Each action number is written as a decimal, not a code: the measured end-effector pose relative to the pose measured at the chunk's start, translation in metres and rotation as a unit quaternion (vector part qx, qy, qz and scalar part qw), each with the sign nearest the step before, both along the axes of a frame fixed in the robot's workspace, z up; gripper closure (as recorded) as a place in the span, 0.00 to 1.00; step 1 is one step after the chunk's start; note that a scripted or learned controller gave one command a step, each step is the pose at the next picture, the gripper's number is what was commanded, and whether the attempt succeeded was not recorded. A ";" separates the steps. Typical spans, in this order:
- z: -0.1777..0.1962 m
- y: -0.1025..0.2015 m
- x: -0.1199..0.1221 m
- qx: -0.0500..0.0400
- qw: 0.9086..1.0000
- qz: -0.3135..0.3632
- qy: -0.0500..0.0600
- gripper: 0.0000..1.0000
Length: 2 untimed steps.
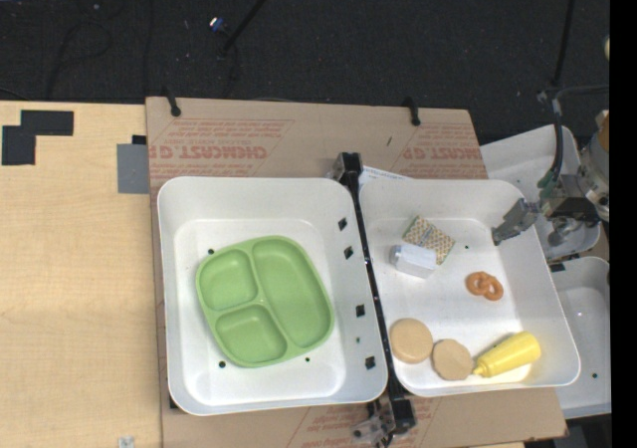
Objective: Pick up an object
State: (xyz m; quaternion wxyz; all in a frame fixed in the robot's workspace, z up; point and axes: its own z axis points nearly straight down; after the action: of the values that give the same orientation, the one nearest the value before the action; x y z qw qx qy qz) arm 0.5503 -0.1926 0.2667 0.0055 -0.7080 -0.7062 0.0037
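Observation:
The right bin (pixel 468 195) holds several small items: a patterned packet (pixel 430 235), a white block (pixel 413 258) touching it, a brown pretzel (pixel 485 286), two tan round biscuits (pixel 411 340) (pixel 452 359) and a yellow bottle (pixel 510 354) lying on its side. My gripper (pixel 537 225) hovers over that bin's right rim, up and to the right of the pretzel. Its fingers are spread open with nothing between them.
A green divided plate (pixel 264 301) lies in the left bin (pixel 179 237). A black divider (pixel 360 267) runs between the two bins. Cardboard (pixel 299 137) lies under both bins, with cables and white paper at the far right.

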 end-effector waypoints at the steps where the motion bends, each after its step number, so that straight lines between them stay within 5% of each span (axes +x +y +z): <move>1: 0.006 0.000 0.002 -0.001 1.000 0.001 -0.006 0.00; 2: -0.039 0.006 -0.002 0.000 1.000 0.002 -0.003 0.00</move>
State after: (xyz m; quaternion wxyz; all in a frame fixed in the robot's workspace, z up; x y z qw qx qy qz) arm 0.5485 -0.1867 0.2280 0.0033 -0.7069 -0.7073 0.0017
